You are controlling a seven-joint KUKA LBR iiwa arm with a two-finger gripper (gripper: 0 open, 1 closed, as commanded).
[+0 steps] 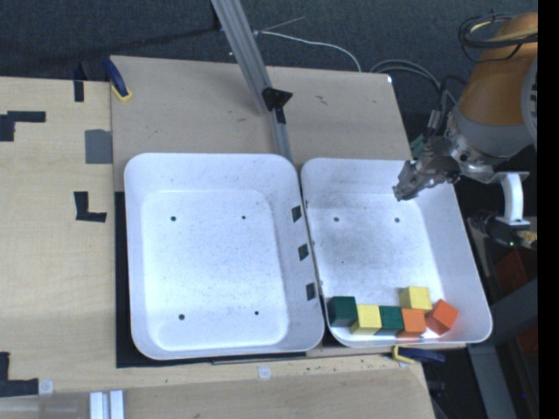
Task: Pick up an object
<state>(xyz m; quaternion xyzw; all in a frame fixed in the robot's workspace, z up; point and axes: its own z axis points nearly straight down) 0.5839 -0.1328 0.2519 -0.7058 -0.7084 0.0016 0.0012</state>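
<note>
The grey metal gripper (409, 184), fingers too blurred to tell apart or together, hangs over the right bin's (367, 190) far right rim. Small square blocks (393, 314) — green, yellow, orange — cluster in that speckled white bin's near right corner.

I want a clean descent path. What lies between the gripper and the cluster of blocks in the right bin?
Bare bin floor. The camera view shows the gripper near the far edge and the blocks against the near wall.
</note>
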